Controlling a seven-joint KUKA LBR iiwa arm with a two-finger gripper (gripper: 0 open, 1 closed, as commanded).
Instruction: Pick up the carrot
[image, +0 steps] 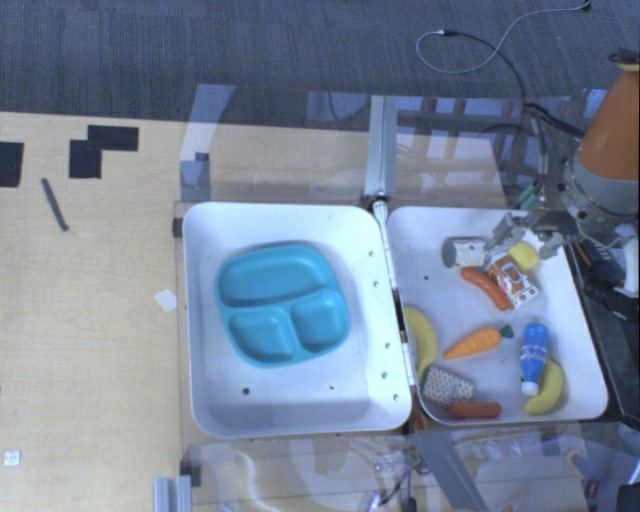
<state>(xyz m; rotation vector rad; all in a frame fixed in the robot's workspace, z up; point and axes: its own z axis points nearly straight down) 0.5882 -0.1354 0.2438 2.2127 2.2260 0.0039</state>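
Robot arm (612, 140), grey with orange band: cut off by the upper right frame edge. Two-finger gripper (522, 232), upper right of the right white bin (590, 330): fingers spread, nothing between them, tips partly lost among clutter. One small orange carrot with green top (476, 342): lies free at the middle of the right bin, well below the gripper. One grey cylinder (462, 251), one orange-red sausage (485, 287) and one printed snack packet (515, 282), just beside the fingers; packet detail unreadable. Two yellow bananas: one (422, 338) at the bin's left wall, one (545, 392) at lower right. One blue-and-white bottle (534, 356). One speckled wedge (447, 384), one red sausage (473, 409), lower left. Left white bin (200, 400): one blue three-compartment tray (283, 302).
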